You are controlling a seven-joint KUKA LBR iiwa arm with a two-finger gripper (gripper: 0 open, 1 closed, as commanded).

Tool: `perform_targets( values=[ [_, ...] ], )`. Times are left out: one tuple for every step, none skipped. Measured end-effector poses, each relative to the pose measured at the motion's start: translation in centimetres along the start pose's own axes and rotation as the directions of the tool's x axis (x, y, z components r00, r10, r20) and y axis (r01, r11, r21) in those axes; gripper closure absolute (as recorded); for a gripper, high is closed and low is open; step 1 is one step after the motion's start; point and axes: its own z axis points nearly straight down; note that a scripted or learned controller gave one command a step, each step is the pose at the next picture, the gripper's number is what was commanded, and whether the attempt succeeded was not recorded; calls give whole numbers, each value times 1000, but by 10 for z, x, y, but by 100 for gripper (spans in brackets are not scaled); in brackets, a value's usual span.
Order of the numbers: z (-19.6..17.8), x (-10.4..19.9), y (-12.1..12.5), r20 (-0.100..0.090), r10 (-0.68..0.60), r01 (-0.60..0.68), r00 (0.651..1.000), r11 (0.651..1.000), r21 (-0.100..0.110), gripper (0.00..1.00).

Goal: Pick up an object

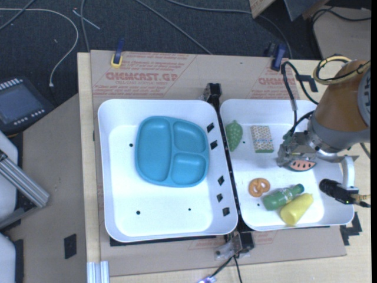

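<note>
Nearest the camera in the right bin (330,218), a yellow bottle-shaped toy (296,209) lay touching a green bottle (281,196), with a small pretzel (258,187) just to their left and bare white floor toward the bin's front rim. Farther back, the gripper (293,152) hung low over a watermelon slice (301,164) that lay just beside and partly under it; whether the jaws were spread or closed could not be told. Beyond that lay a speckled block (261,138) and a green leafy piece (235,134) by the divider, while the left bin (118,175) held a blue divided plate (172,151).
</note>
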Motion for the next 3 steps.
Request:
perform_targets(
  values=[
    [-62,4,-3,3,-2,2,1000,1000,-6,100],
    [-127,2,1,4,-3,3,1000,1000,-8,100],
    [-170,2,2,3,-2,2,1000,1000,-5,100]
  ],
)
